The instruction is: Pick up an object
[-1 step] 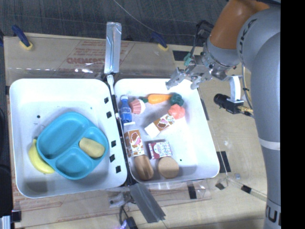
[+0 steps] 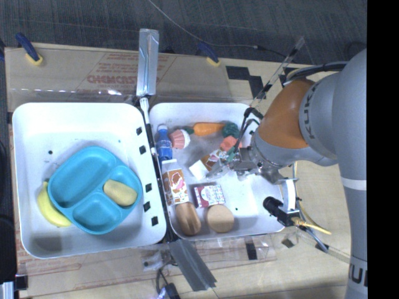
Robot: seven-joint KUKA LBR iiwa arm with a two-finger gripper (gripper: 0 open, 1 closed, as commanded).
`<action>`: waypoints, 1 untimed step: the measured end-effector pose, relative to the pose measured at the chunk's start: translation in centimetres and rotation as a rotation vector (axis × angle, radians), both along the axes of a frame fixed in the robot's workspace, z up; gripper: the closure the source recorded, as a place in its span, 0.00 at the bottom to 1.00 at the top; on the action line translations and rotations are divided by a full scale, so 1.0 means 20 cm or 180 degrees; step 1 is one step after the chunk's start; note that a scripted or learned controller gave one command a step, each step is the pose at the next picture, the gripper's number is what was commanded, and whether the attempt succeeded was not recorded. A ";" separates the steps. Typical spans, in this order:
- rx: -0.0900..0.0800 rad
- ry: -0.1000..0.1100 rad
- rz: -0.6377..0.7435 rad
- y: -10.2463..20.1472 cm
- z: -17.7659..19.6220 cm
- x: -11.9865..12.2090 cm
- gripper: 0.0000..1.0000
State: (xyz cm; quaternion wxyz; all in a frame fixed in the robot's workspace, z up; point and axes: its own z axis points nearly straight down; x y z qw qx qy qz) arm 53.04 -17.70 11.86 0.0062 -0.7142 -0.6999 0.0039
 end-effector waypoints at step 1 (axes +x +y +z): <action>-0.0022 -0.0036 -0.1883 -0.11 -0.13 0.23 0.00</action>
